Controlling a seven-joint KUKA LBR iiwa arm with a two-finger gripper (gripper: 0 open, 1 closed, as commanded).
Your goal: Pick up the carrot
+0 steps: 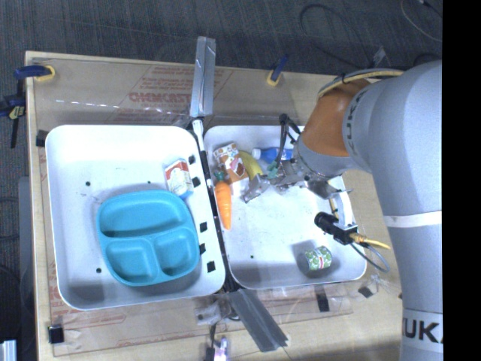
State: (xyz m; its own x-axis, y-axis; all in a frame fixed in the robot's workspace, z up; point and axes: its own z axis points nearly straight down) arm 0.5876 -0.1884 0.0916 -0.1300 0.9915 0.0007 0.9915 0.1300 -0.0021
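Carrot [223, 203] lay lengthwise against the right bin's [278, 277] left wall, just left of the gripper [254, 189]; long axis ran near-to-far. Finger spread could not be told; nothing seen pinched.

You see a pale wooden bench top [113, 81] with faded red lettering, set on dark grey carpeted floor [113, 13]. Thin black cables [323, 10] loop on the floor above the bench. You'll note blue clamps [30, 72] at its left edge and one blue clamp [278, 69] at its far edge. Lighting is even, shadows soft.
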